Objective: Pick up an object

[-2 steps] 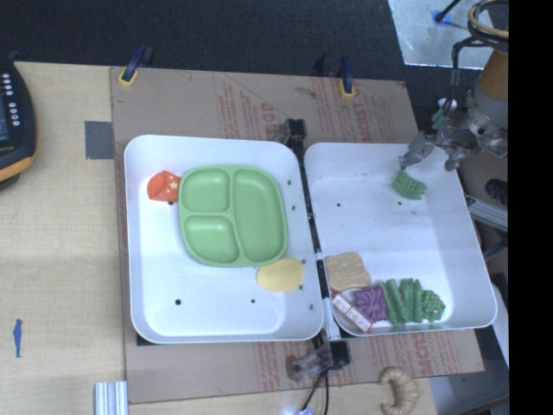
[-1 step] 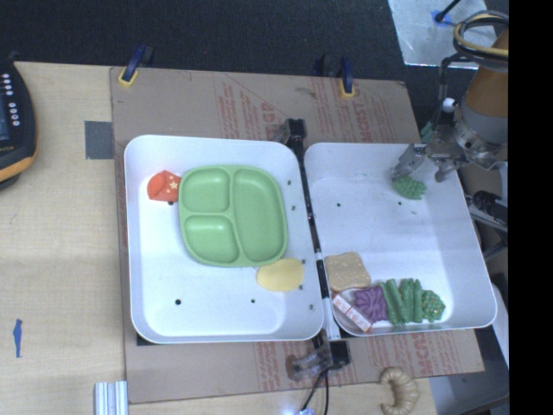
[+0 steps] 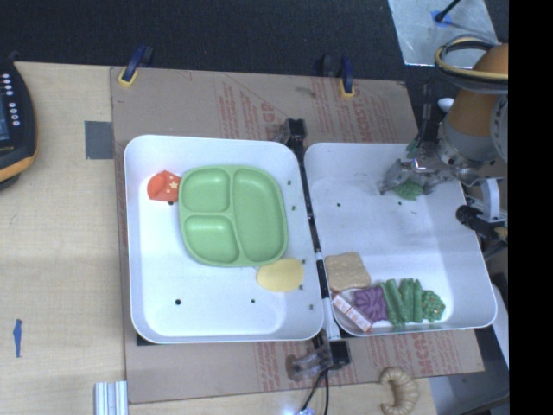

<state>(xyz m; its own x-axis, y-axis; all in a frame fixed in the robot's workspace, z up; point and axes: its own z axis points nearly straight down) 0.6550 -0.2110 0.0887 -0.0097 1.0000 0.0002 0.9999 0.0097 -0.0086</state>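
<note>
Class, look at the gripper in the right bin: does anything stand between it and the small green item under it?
Nothing visible does. The gripper is right at the small green item, on bare floor of the right bin.

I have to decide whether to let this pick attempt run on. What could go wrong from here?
1. The gripper is down over a small green item near the far edge of the right bin; so small a piece could slip out as the arm lifts.
2. The view does not settle whether the item is between the fingers, so the lift may come up with nothing.
3. It lies close to the bin wall, so a sideways move might knock it there.
</note>
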